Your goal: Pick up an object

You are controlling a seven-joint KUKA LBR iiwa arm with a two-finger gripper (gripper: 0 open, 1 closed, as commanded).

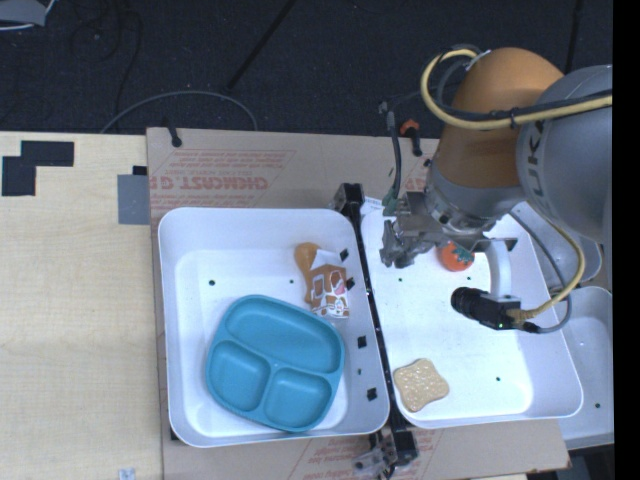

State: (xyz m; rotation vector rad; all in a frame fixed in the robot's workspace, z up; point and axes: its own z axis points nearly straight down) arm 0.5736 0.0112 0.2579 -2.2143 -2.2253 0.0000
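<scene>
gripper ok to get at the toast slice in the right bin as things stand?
Probably yes. The toast slice lies flat and alone near the right bin's front edge, nothing on it. The gripper hangs over the same bin, further back.

Blue tray (272, 363), orange tomato (457, 257)

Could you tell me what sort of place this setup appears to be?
Probably a robotics lab's grasping bench: a grey arm reaches over two white bins holding toys, such as a blue divided plate and a toast slice.
</scene>
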